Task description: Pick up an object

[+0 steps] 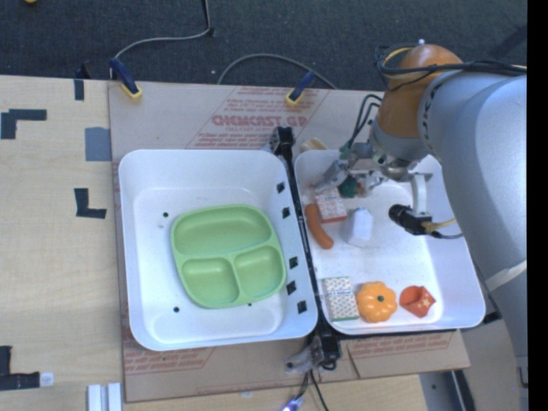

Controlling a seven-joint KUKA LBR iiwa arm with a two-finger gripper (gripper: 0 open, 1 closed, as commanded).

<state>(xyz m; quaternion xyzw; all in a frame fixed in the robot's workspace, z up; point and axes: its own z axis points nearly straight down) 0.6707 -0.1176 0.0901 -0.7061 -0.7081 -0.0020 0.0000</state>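
Note:
My gripper (345, 178) hangs low over the back of the right bin (454, 268), below the orange wrist band. Just under and in front of it lie a small red-and-white carton (330, 205), an orange-red sausage (319, 227) and a pale white block (360, 227). Whether the gripper touches the carton I cannot tell. Along the bin's front edge sit a patterned green-and-red packet (338, 298), an orange pumpkin (377, 302) and a small red piece (417, 300).
The left bin (141, 229) holds a green divided plate (229, 255). The grey arm (479, 161) covers the right bin's far right side. Black clips line the wall between the bins (294, 229). Cables and clamps lie beyond the bins at the back.

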